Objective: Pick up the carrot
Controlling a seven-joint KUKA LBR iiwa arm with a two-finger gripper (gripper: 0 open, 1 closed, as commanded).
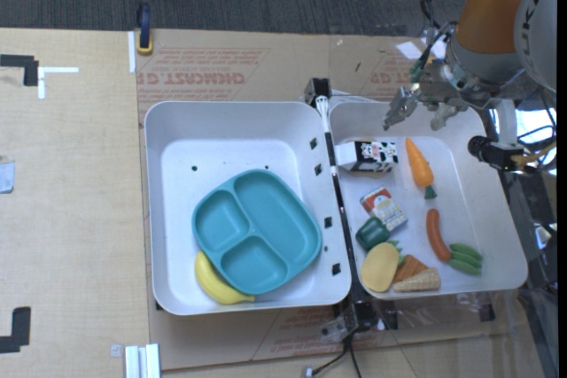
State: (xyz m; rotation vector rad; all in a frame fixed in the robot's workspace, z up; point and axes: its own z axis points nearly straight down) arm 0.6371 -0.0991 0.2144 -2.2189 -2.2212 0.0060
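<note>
Camera view: the carrot (pixel 419 163) lies in the right bin (pixel 496 217), just right of the milk carton (pixel 376 155), its green tip toward the sausage (pixel 437 235). The gripper (pixel 423 106) hangs above the bin's far edge, fingers apart, clamped on nothing. A descent off the carrot's slanted axis could roll it aside or catch the carton instead.

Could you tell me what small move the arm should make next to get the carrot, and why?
Probably move the hand toward the near side of the right bin and lower it. The hand hovers over the bin's far edge with nothing between its fingers, while the carrot lies on the bin floor just nearer the camera, beside the milk carton.
</note>
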